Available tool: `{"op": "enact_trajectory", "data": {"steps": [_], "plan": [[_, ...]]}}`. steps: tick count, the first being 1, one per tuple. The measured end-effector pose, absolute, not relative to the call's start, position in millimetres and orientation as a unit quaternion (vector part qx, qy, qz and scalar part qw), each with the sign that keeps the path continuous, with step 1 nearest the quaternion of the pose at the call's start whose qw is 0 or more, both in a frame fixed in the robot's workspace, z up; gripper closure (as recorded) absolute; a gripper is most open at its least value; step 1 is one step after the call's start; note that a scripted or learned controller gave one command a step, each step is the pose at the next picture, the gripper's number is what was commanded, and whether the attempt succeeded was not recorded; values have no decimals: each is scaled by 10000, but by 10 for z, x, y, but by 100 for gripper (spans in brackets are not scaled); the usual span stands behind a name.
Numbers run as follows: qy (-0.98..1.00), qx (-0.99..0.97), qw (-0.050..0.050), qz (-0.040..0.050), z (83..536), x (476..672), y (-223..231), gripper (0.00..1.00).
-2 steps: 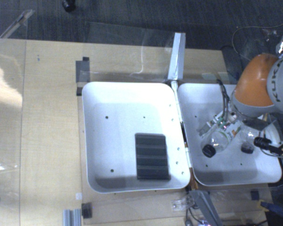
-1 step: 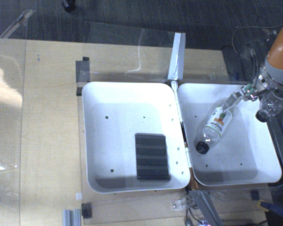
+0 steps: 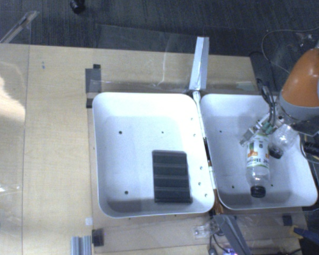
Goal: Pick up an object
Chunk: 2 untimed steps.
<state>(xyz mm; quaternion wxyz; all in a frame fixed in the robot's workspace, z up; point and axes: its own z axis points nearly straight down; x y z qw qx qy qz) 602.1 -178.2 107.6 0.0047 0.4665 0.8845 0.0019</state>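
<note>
Bottle (image 3: 258, 166) in right bin (image 3: 223, 142), just below end effector (image 3: 263, 129), grip state unclear.

At the right edge of the frame, the rounded grey arm (image 3: 313, 102) wears a broad, glossy orange band (image 3: 304, 81) shaped like a dome, with a paler grey casing at its right side. Below the band the shell narrows to a darker grey collar. Thin black cables loop around it at upper right and trail off lower right. The small metallic tool (image 3: 261, 127) juts from the collar, silver-grey with a green fleck.
</note>
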Motion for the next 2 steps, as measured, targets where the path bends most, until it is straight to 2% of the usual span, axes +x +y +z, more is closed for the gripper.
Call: {"op": "enact_trajectory", "data": {"steps": [1, 2], "plan": [[8843, 4664, 217, 45, 994, 5665, -1622, 0], [9059, 4234, 109, 32, 909, 5414, -1332, 0]]}}
